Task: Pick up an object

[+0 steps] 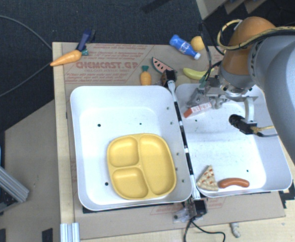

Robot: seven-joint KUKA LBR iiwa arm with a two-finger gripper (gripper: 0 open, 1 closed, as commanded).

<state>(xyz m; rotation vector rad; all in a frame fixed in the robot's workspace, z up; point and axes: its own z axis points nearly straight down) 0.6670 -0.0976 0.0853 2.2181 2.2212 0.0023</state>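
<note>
A small red-and-white packet point(197, 109) is lying at the far left corner of the right bin point(268, 178), just beside the divider, and the gripper point(211, 96) is being held right over it, at or near touching. How the jaws are standing cannot be told; nothing is being seen gripped between them. A pizza slice toy point(207, 179) and a sausage toy point(233, 183) are lying at the near edge of the same bin, well apart from the gripper. A yellow divided plate point(140, 165) is sitting in the left bin point(86, 135). A banana point(194, 73), blue bottle point(184, 46) and carrot point(65, 59) are lying on the table point(46, 150) beyond. Likely risk: the packet, flat and close against the bin wall, being pushed or slid rather than clamped, or the jaws being fouled by the wall.
</note>
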